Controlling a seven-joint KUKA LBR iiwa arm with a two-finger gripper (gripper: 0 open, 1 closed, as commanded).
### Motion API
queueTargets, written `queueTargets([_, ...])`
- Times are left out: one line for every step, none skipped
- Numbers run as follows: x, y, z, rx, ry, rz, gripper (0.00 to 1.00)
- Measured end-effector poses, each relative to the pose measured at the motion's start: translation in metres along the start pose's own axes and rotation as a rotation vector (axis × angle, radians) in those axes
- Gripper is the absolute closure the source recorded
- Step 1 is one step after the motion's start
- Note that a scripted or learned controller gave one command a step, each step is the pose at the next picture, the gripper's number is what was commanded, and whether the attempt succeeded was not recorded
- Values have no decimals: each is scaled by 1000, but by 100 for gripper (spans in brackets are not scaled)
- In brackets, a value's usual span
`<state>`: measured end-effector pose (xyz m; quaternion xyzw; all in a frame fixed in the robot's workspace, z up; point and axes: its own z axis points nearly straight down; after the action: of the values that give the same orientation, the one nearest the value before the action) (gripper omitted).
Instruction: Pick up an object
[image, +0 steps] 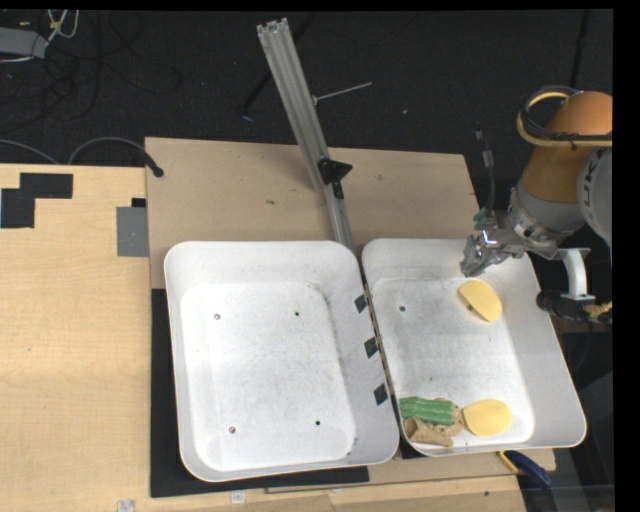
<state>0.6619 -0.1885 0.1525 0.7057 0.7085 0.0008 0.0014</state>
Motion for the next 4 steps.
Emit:
queueTargets([-1, 1, -54, -2, -1, -1, 100])
queueTargets([49, -2, -55, 6, 3, 1, 100])
queueTargets([99, -26, -59, 7, 4, 0, 100])
queueTargets([140, -39, -68, 8, 3, 1, 100])
